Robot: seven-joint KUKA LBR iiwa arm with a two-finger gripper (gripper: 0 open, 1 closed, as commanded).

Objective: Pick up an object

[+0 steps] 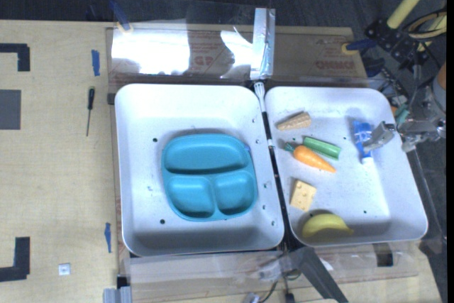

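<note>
Our pincer (389,130) hangs by the blue thing (362,138) in the right bin (408,213); we cannot tell its state, nothing picked yet.

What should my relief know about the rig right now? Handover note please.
End effector: at the right bin's right edge, beside the blue item; a grasp can't be confirmed.
Right bin: bread wedge, green piece, carrot, cheese slice, banana.
Left bin: blue divided tray.
Done: nothing visibly lifted.
Left: grasp one object and raise it.
</note>
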